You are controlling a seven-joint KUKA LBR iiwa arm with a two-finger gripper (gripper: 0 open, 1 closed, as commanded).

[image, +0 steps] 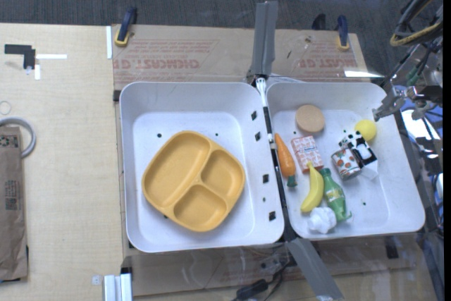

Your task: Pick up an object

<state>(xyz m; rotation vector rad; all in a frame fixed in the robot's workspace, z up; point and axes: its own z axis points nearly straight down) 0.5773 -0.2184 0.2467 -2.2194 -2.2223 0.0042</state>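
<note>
Banana (pixel 313 189): toy fruit, yellow, lying in the right bin (pixel 394 222) toward its lower middle, just right of the carrot (pixel 285 155) and touching or nearly touching the green bottle (pixel 334 196) on its right side; a crumpled white wad (pixel 322 220) sits at its lower end. Long axis runs near-vertical in the camera view, tilted slightly, the upper tip toward the small orange-and-white carton (pixel 305 151) and the lower, thicker end toward the wad; the curve bows gently to the right. Handling, as judged: probably light, hollow plastic, stiff, smooth and somewhat slippery, not fragile. Best hold is likely across the short width at mid-length, jaws closing left to right, though the bottle crowding one side leaves little room for a finger there. Other candidates in the same bin: a tan round disc (pixel 309 119), a yellow ball (pixel 365 128), a small can (pixel 346 163) beside a black-and-white item (pixel 363 150). The left bin (pixel 134 173) carries a yellow divided plate (pixel 194 180). Gripper (pixel 387 108): seen at the upper right rim of the right bin, near the yellow ball, well apart from the banana; whether it is spread or pressed together cannot be told, and nothing is seen held in it.
</note>
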